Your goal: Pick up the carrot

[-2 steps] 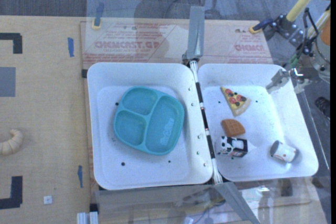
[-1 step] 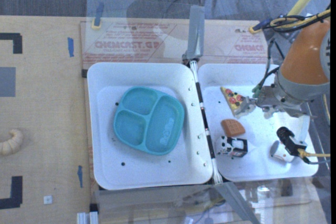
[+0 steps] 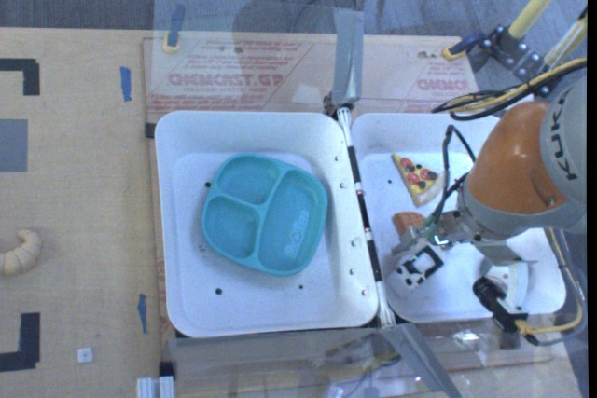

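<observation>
The carrot [image 3: 406,222] shows as a small orange piece lying on the floor of the right bin [image 3: 373,140], near its left wall. My gripper [image 3: 414,256] hangs just below and slightly right of it in the camera view, low over the bin floor. The gripper body, with its black-and-white marker, overlaps the carrot's near edge, so part of the carrot is hidden. I cannot see whether anything sits in the gripper. The grey arm with its orange band [image 3: 508,168] reaches in from the right over the same bin.
A pizza slice [image 3: 417,178] lies just beyond the carrot in the right bin. A teal divided plate [image 3: 265,213] sits in the left bin [image 3: 177,144]. A croissant [image 3: 20,252] rests on the bench far left. Cables run behind the arm.
</observation>
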Robot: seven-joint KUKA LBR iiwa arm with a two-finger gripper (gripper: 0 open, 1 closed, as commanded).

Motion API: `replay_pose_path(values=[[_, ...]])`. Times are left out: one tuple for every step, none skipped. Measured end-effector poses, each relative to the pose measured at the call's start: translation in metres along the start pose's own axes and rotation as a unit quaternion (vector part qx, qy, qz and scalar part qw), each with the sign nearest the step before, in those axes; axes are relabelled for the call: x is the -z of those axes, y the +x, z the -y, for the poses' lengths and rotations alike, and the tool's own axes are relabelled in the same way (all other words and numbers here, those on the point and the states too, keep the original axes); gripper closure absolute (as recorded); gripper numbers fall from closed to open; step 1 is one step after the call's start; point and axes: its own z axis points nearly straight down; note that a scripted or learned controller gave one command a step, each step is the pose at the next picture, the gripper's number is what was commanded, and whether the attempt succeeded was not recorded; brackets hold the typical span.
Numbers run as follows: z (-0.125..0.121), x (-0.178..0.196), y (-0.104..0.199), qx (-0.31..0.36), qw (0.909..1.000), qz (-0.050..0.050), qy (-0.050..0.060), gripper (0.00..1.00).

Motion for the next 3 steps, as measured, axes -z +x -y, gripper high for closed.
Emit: replay_pose_path(values=[[-0.001, 0.011, -0.004, -0.003, 1.0, 0.003, -0.003, 1.0], [0.009, 0.095, 0.082, -0.143, 0.9897, 0.0, 0.005, 1.0], [0.017, 0.095, 0.031, -0.339, 0.9408, 0.001, 0.006, 1.0]])
